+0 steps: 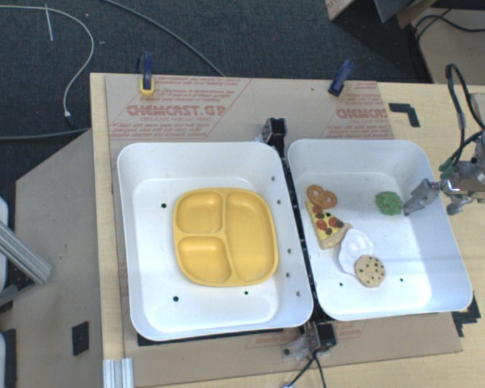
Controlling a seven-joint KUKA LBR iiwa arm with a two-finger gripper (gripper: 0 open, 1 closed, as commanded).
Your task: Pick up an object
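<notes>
— What's in the bins?
— Left bin holds a yellow divided plate. Right bin has a pizza slice, cookie, pretzel, green ball.
— And the gripper?
— Just right of the ball; I cannot tell whether its fingers are apart.

The arm is cut off by the right edge, its end effector blurred.

yellow divided plate in left bin, blue clamps on bench edge, white cable on floor
</notes>
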